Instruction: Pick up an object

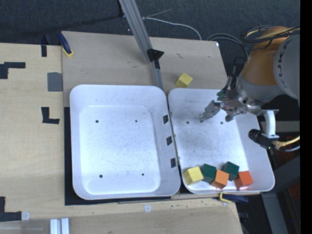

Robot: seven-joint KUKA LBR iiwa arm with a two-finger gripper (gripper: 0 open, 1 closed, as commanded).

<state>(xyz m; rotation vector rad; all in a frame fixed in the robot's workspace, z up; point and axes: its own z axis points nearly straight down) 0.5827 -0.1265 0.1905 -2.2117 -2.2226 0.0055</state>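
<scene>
The blocks (218, 174) lie clustered along the right bin's (195, 101) near wall: yellow, two green, two orange. The gripper (210, 112) hangs toward that bin's far end, well apart from them, grasping nothing; whether it is spread cannot be told. It should descend squarely over an outer block.

Counter (29, 130): pale wood, with black tape marks and a grey patch at its left.
Left bin (117, 140): shallow, white, speckled, four small dark dots on its floor.
Right bin (209, 135): white, touching the left bin along one side.
Grey pole (139, 28): slanting down from the top edge to the bins' far rim, with a black clamp (155, 55).
Dark carpet (73, 6): beyond the counter, with a thin white wire (180, 23).
Blue-yellow clip (66, 45): at the far left corner.
</scene>
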